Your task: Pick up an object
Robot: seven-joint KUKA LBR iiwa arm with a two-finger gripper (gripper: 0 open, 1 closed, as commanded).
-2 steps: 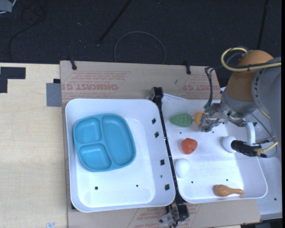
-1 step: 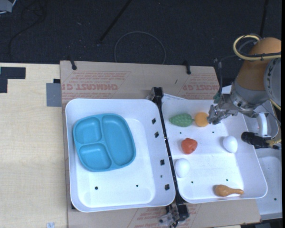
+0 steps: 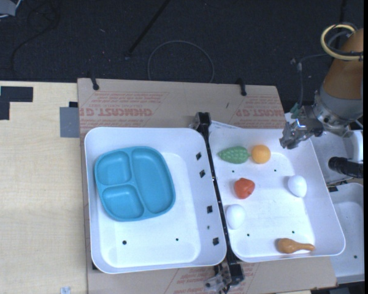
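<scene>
Two shallow white plastic bins sit side by side on the worktop (image 3: 30, 188), meeting at a black hinged divider (image 3: 211, 188) down the middle. Left bin (image 3: 147, 250) holds a blue three-compartment plastic tray (image 3: 135, 182), lying flat toward the bin's left side; bare floor remains along the bin's near edge and right edge. Right bin (image 3: 267, 225) holds six small items, well spread out. Green bumpy oval toy (image 3: 234, 155) near the far rim, with an orange ball (image 3: 260, 154) just beside it on the right, close but maybe not touching, hard to tell at this size. Red pepper-like toy (image 3: 244, 188) around the bin's middle, open floor on all sides. White egg-shaped piece (image 3: 235, 215) close to the divider wall, tight on its left. Second white egg-shaped piece (image 3: 297, 185) close to the right wall. Tan drumstick-shaped toy (image 3: 294, 245) lies flat near the near-right corner, narrow end pointing right, close to the near rim.

The grey arm with an orange band (image 3: 343, 72) comes in at upper right. End effector (image 3: 292, 136) hangs over the right bin's far-right corner rim, apart from every item; nearest are the orange ball and the right-hand egg. Nothing seen between its fingers; cannot tell whether they are spread or pressed together, too dark and small.
</scene>
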